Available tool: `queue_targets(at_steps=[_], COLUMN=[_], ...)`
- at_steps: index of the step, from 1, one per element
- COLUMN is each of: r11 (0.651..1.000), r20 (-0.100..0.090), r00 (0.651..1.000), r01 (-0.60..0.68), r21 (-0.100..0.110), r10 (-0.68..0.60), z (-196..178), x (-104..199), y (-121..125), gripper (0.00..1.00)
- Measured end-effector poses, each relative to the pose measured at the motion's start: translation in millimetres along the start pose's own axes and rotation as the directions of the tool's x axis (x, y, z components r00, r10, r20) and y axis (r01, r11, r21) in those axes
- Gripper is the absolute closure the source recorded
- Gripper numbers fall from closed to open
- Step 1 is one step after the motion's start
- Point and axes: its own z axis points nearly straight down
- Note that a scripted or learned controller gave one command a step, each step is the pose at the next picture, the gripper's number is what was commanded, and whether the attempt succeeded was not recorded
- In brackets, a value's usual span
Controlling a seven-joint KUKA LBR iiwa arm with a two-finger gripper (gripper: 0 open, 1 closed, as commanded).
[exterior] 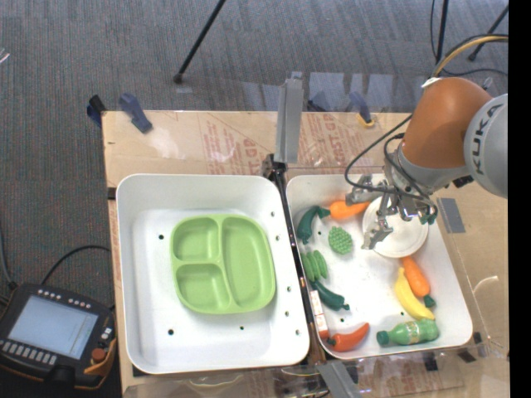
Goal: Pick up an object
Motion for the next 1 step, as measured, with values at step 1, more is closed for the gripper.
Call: queue_targets(at_steps=[1], r11=[1.000], r20=[-0.011], r00=[1.000], r01=[-0.011], r21=[-0.006], r10=[0.011], z=[16.8], x=[-3.3], y=[63.4], gripper=[0.00])
